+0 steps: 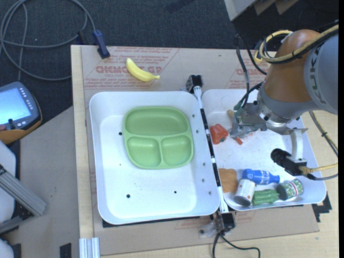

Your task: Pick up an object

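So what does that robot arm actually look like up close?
The arm is bulky and rounded, grey with a broad orange band above the wrist. Yellow and black cables loop over its top and trail down beside it. At the end sits a small metallic gripper with dark fittings.
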Tool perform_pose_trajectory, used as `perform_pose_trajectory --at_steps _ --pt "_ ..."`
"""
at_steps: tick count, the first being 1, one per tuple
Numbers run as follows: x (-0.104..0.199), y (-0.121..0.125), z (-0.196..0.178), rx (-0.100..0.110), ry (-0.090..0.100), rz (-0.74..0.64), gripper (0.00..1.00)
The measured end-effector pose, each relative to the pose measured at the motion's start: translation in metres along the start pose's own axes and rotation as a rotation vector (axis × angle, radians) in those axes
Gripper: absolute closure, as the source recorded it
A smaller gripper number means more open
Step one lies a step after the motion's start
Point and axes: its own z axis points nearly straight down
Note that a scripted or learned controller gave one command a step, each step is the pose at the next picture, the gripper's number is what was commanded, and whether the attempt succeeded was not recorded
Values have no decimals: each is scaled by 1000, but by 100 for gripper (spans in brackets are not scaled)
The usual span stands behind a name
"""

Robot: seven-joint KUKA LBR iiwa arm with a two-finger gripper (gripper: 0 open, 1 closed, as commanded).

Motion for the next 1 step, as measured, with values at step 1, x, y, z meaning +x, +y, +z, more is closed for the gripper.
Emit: perform_pose_trajectory --at_steps 1 --pt "78 21 -30 -3 0 -1 100"
